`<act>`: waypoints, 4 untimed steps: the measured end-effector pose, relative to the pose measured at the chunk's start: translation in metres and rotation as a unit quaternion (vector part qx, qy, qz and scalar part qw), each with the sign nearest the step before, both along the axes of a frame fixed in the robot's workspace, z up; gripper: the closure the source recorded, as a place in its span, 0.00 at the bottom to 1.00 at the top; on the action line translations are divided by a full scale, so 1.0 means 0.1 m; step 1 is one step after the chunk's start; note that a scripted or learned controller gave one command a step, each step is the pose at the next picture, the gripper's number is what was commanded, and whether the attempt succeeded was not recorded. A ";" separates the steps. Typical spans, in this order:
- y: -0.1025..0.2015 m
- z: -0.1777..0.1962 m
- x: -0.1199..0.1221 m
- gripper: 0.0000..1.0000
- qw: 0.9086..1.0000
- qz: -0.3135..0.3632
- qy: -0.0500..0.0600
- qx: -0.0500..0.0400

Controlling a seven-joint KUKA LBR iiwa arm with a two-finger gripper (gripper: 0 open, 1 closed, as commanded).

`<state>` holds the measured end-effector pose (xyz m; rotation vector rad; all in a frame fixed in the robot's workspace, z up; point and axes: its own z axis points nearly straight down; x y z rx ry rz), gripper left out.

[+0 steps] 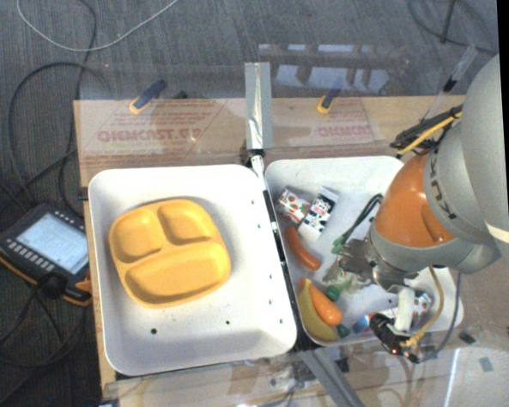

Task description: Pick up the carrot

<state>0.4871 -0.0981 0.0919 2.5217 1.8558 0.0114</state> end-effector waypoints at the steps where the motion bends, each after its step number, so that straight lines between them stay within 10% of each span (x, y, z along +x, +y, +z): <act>1: -0.07 0.00 0.02 1.00 0.955 0.297 -0.002 -0.007; 2: -0.15 0.01 0.04 1.00 0.839 0.544 -0.003 -0.011; 3: 0.42 0.91 -0.03 1.00 0.836 0.549 0.007 0.000; 4: 0.42 0.91 -0.03 0.00 0.836 0.548 0.006 0.000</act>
